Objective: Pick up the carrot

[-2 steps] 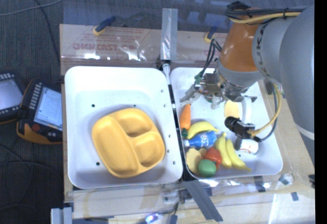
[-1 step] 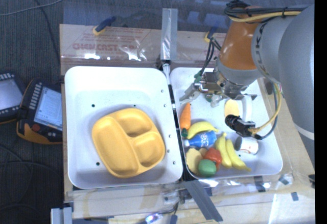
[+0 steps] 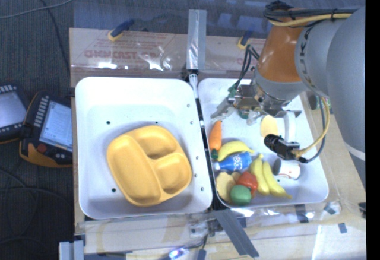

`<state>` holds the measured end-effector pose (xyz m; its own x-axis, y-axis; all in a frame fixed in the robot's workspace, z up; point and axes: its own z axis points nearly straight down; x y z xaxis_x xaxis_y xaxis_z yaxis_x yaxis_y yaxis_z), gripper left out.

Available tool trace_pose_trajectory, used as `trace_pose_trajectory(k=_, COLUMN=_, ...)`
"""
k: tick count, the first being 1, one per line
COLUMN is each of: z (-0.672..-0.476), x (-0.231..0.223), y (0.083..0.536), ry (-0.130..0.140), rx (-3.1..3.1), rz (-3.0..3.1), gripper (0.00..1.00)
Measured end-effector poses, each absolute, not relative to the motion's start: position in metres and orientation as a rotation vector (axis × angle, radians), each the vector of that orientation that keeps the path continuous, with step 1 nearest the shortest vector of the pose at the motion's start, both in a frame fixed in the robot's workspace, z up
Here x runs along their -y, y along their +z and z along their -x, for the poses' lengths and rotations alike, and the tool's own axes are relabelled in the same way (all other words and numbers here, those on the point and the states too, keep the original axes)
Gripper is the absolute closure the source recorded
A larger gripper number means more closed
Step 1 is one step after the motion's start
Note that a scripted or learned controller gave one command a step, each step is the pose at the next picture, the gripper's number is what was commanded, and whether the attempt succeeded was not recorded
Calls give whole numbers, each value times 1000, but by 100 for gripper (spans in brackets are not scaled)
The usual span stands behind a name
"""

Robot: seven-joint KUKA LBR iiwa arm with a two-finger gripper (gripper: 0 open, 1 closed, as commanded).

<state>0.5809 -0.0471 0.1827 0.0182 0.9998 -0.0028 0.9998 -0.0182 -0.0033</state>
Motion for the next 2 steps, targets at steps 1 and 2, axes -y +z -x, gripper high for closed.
trace_pose_trajectory(k=1, z=-603, x=102, y=90, ry=-9, rx=2258, rz=2197, gripper=0)
trace_pose_trajectory(k=2, z=-604, x=100, y=100, ry=-16, rx=2260, rz=2197, gripper=100)
